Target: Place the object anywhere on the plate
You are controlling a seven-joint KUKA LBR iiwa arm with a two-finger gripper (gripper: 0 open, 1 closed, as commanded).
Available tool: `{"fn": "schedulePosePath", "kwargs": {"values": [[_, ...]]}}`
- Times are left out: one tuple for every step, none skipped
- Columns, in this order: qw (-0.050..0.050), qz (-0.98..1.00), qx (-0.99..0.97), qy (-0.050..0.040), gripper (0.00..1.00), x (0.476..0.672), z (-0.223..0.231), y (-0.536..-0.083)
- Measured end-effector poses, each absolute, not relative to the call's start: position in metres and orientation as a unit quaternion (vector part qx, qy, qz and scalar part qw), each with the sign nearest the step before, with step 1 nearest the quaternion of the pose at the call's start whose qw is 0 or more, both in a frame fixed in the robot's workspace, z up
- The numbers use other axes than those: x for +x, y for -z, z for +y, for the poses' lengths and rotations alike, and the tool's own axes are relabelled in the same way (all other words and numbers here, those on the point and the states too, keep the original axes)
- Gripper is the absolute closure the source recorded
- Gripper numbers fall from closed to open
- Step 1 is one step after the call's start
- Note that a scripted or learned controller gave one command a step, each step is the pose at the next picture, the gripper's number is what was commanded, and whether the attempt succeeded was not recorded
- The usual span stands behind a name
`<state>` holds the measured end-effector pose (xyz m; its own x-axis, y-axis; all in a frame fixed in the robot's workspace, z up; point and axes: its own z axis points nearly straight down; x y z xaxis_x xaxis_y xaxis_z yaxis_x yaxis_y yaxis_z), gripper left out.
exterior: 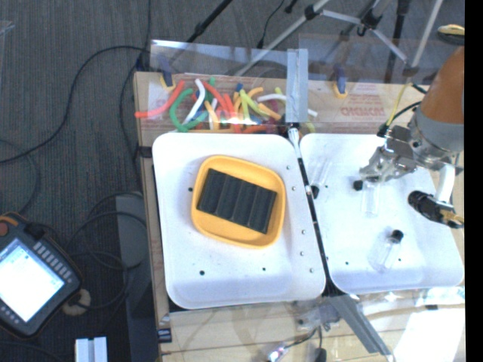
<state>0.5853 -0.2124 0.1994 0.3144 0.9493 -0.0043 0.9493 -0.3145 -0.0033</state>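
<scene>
A yellow plate (201,219) rests in the left bin (177,277), with a dark ribbed slab (236,200) lying flat across its middle. A small clear vial with a black cap (386,249) lies on the floor of the right bin (347,274), toward its front. My gripper (370,181) hangs low over the back half of the right bin, up and slightly left of the vial and apart from it. A faint clear piece (370,200) sits just under the gripper; whether it is held is unclear.
Coloured flexible tubes (219,104) are heaped behind the left bin. A clear thin item (320,170) lies near the divider between the bins. A black attachment (429,204) sticks out from the arm over the right bin's right side.
</scene>
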Motion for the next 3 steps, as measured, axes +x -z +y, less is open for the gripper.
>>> {"fn": "schedulePosePath", "kwargs": {"values": [[0.001, -0.656, -0.754, -0.0012, 1.0, 0.572, -0.149, -0.184], [0.001, -0.712, -0.702, -0.001, 1.0, 0.562, -0.055, -0.183], [0.001, -0.712, -0.703, -0.001, 0.0, 0.562, -0.056, -0.183]]}}
